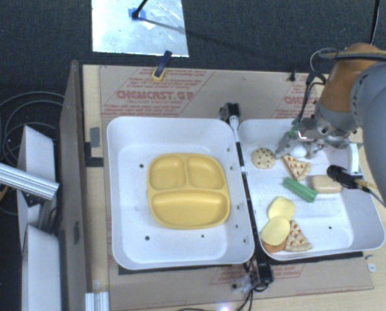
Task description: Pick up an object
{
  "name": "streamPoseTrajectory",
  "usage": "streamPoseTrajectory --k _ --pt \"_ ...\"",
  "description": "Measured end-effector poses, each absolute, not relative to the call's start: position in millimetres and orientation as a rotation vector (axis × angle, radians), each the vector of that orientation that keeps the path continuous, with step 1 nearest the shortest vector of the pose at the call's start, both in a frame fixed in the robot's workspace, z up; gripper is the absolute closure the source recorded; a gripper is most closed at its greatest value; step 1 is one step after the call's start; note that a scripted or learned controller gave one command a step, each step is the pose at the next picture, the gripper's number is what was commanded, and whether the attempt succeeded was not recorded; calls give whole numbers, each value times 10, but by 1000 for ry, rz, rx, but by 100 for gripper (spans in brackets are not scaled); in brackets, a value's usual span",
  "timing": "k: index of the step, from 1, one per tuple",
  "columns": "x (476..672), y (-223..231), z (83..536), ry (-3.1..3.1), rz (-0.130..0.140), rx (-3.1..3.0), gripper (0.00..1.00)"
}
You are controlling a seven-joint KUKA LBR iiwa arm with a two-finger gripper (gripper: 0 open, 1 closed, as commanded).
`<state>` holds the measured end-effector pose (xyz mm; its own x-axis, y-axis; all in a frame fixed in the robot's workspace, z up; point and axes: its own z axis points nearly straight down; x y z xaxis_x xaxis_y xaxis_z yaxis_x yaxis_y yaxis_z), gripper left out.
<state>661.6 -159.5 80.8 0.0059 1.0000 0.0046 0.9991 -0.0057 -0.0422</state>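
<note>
My gripper [299,142] hangs low over the far part of the right bin [368,229], just above a small white rounded object [298,151]. A chocolate-chip cookie [263,158] lies to the left of it. Close below it is a pizza slice [296,168]. Further toward the front lie a green stick [300,190], a beige block [324,184], two yellow rounds [280,208] overlapping each other, and a second pizza slice [298,238]. I cannot see anything lifted off the bin floor.
The left bin [131,238] holds a yellow divided plate [187,190]. A raised rim [244,180] separates the two bins. The grey arm with its orange band [348,76] covers the right bin's far right corner.
</note>
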Motion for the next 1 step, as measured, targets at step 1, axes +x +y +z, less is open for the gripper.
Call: streamPoseTrajectory --k 1 --pt "6239 -1571 843 -2221 3 -2220 0"
